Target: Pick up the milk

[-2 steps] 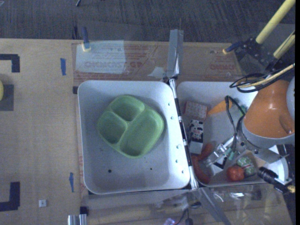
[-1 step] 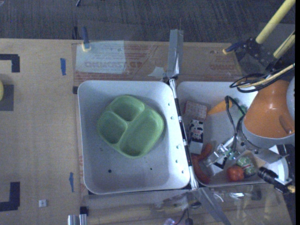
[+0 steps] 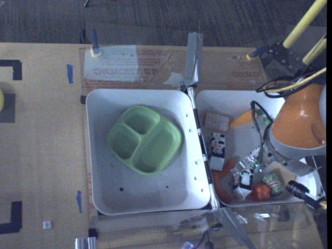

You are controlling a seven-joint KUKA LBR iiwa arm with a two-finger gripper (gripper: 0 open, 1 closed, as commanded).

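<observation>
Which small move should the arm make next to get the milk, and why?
Probably shift the gripper left along the right bin toward the black-and-white milk carton. The gripper sits lower right of it, among a red tomato and other clutter.

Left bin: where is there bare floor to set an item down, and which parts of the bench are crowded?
The left bin has bare floor in front of the green divided plate, towards its near wall, and a strip along its left wall. The right bin is crowded: milk carton, other small items and the gripper.
</observation>
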